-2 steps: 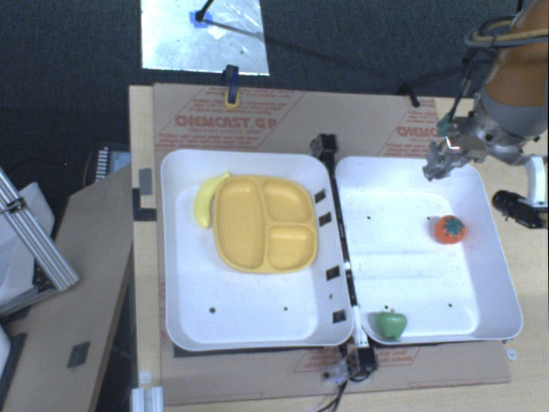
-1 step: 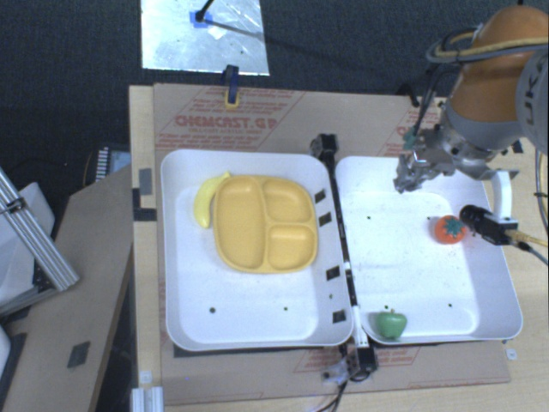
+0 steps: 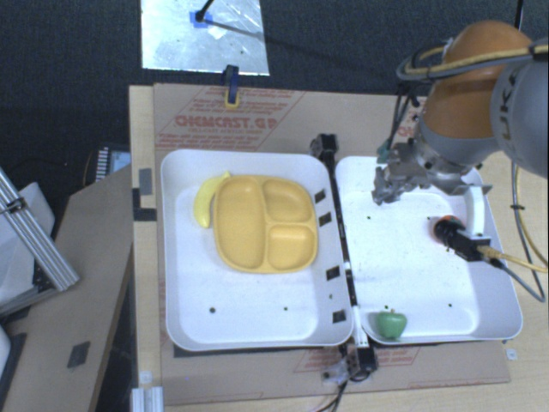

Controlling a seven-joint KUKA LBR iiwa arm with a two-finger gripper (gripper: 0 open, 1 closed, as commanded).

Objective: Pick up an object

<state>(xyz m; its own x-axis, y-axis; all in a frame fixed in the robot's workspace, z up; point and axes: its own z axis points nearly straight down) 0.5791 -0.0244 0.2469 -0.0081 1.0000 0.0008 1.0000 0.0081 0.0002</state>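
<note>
two white bins side by side on the worktop (image 3: 249, 114). left bin (image 3: 249, 307): one yellow divided plate (image 3: 262, 223) of three compartments, and one yellow banana (image 3: 206, 200) against its left edge. right bin (image 3: 403, 264): one green apple (image 3: 391, 324) in the near left corner. one claw (image 3: 388, 191) hangs over the far left part, well apart from the apple; open or closed cannot be told.
</note>
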